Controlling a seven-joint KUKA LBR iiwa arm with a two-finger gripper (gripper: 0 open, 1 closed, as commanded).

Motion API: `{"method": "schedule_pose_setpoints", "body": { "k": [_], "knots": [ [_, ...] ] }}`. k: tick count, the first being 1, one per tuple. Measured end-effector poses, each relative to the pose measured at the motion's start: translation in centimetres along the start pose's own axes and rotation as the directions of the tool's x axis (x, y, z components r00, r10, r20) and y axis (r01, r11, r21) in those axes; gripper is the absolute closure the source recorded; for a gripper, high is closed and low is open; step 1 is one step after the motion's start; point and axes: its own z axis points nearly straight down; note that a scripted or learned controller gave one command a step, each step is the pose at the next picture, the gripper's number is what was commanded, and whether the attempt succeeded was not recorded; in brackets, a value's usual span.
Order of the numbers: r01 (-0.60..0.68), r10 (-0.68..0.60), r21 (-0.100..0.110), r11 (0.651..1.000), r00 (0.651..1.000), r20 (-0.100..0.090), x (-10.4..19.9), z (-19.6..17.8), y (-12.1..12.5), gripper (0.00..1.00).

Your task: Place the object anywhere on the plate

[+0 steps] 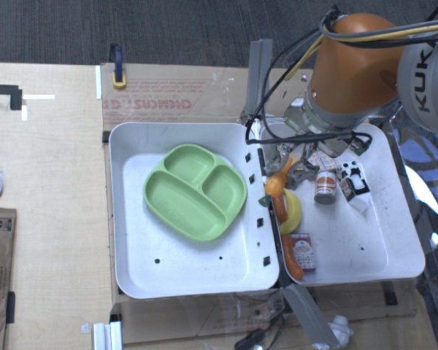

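- Hanging low over the back left part of the right bin (394,261), the gripper (298,162) is mostly covered by the orange wrist band, so I cannot tell its state, and nothing is seen held in it.
- Which object the task means is not sure; I judge it is among the small things in the right bin, near its left wall.
- Nearest to the gripper is an orange carrot-like piece (277,184), touching a yellow rounded piece (293,210). Both look like smooth plastic toy food: probably light, stiff and a little slippery, so a hold across the narrow middle seems safest.
- A small can (325,187) stands upright just beside them; it is round and hard, and I think it is easy to knock over.
- A flat red packet (302,252) lies closer to the front, thin and probably hard to pinch from above.
- A black-and-white piece (354,181) lies right of the can.
- The green plate (196,192) rests in the left bin (131,268), with 3 shallow compartments, matte plastic, raised rims.
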Motion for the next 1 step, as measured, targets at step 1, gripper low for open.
{"method": "schedule_pose_setpoints", "body": {
  "k": [1],
  "knots": [
    [0.152, -0.152, 0.001, 0.988, 0.988, 0.003, -8.21, 1.36, 2.90, 1.00]
  ]
}}
